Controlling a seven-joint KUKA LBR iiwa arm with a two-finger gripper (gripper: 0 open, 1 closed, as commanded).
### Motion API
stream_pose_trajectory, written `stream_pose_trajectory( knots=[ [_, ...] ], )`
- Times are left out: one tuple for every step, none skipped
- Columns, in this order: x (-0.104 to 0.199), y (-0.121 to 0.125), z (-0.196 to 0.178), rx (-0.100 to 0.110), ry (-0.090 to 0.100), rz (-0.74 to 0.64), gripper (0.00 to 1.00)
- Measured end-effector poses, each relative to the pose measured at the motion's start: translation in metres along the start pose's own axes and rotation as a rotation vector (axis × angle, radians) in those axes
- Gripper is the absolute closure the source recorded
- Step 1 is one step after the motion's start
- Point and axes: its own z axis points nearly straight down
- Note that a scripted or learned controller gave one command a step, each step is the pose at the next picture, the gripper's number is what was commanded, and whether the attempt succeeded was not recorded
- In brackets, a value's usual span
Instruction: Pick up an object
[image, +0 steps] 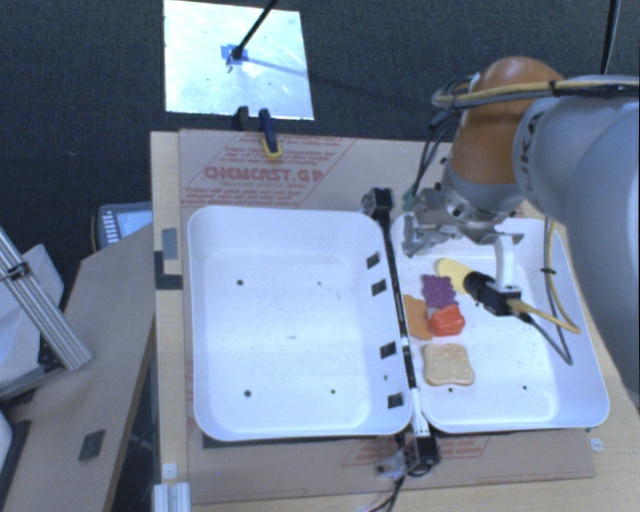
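Several small things cluster at the left side of the right bin (585, 400): a purple piece (438, 290), a red block (447, 320), an orange slice (416, 316), a yellow piece (453, 269) and a toast (448, 364) nearest. The gripper (425, 238) hangs over the far-left part of that bin, just beyond the cluster; I cannot tell how it stands. This looks like the approach step; next it must settle on one piece and descend squarely over it.

Illumination even and moderately bright, from overhead. Both white bins (290, 330) read clean with faint glare along rims. Shadows soft. Reflective panel (238, 58) at top is washed out. Overall image slightly soft, grainy.
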Motion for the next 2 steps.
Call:
stream_pose_trajectory(
  knots=[
    [0.059,-0.052,-0.070,0.004,0.000,0.001,1.00],
    [0.073,-0.081,-0.209,-0.011,0.002,0.001,1.00]
  ],
)
